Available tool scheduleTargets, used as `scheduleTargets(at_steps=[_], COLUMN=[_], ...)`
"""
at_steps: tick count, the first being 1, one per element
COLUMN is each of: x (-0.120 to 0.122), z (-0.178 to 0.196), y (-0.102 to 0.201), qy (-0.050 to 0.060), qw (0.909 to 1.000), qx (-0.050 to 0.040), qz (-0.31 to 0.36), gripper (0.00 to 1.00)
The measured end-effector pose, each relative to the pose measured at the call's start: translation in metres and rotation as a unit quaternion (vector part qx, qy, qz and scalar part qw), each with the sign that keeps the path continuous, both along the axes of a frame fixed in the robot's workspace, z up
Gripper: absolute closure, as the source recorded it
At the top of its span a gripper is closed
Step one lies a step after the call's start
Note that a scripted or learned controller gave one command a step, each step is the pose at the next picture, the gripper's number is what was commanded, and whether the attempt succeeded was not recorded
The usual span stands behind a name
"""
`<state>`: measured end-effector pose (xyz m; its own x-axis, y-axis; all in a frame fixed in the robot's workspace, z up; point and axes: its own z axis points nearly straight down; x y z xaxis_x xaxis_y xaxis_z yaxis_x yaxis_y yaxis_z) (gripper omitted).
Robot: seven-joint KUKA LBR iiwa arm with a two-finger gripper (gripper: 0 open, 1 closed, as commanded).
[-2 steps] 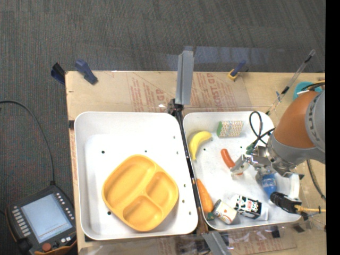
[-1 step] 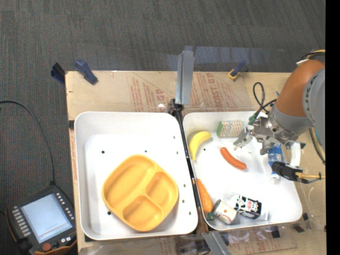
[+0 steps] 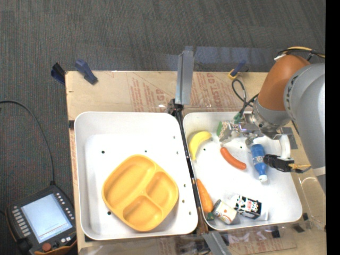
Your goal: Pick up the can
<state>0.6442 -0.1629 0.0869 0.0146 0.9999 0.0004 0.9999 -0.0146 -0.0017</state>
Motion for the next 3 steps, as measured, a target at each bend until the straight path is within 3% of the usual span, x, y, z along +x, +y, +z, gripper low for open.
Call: scheduleTargets(at_steps=[1, 2, 3], x=[0.000, 0.000, -0.057], z=[0.040, 0.000, 0.000], y=[-0.042, 0.014, 0.028], qy=[0.000, 0.001, 0.001], qw=[0.9986, 1.0000, 0.9999], qx=[0.0000, 0.0006, 0.0010], qz=[-0.052, -0.008, 0.012], gripper=[0.00, 0.00, 0.00])
